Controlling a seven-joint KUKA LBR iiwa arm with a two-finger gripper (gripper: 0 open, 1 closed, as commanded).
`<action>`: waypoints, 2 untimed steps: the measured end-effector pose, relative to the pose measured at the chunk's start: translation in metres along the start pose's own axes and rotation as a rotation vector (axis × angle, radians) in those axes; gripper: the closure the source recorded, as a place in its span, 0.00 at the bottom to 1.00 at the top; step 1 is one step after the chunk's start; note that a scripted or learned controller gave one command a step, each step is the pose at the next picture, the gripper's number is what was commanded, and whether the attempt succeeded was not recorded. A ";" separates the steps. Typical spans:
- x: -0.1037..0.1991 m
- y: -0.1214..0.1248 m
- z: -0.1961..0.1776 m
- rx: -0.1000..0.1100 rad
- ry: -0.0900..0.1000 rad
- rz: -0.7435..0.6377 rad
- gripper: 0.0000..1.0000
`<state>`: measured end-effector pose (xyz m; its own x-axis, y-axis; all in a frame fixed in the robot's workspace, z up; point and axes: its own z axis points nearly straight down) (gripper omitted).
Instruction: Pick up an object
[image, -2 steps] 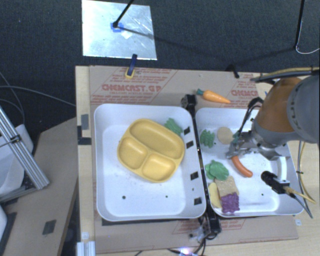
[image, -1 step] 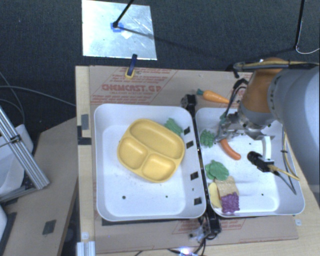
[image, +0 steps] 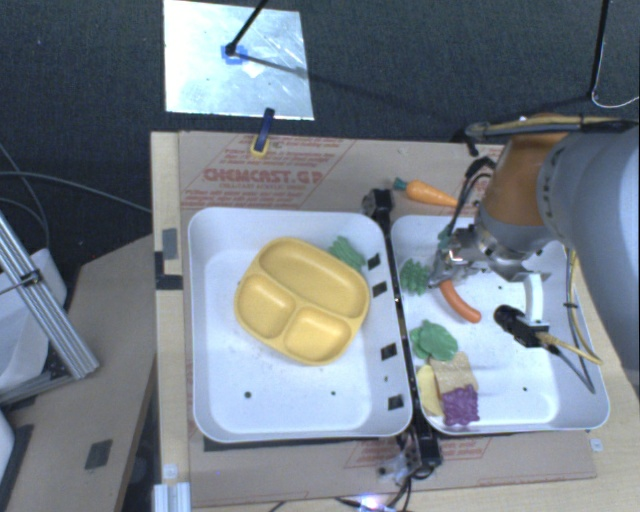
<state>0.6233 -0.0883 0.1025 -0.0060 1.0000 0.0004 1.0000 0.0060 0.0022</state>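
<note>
Jaw state cannot be told; the gripper (image: 449, 262) is seen from above and its tip is masked by its own body. It is set low inside the right bin (image: 520, 385), in that bin's far half, nearer the wall shared with the neighbouring bin. An orange sausage piece (image: 461, 301) is laid slantwise on the right bin's floor, just on the near side of the gripper; contact between the two cannot be judged. A small green leaf piece (image: 413, 273) is placed by the right bin's shared wall, just beside the gripper. A bigger green lettuce piece (image: 435, 340) is found about midway along that wall. In the right bin's near corner on the same side, a yellow slice (image: 428, 388), a tan cracker (image: 455, 372) and a purple grape bunch (image: 460, 405) are bunched together, touching. A carrot (image: 430, 193) is left outside the right bin, just beyond its far rim, on the cardboard (image: 300, 170). The left bin (image: 230, 390), set against the right bin's shared wall, is occupied by a yellow divided plate (image: 300, 300), with a green piece (image: 348, 252) at the plate's far edge.
</note>
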 end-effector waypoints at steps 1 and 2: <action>0.001 0.025 0.018 -0.002 0.000 0.000 1.00; 0.021 -0.029 -0.089 -0.008 0.000 0.003 1.00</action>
<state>0.5940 -0.0673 0.1913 -0.0031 1.0000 0.0004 0.9999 0.0031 0.0100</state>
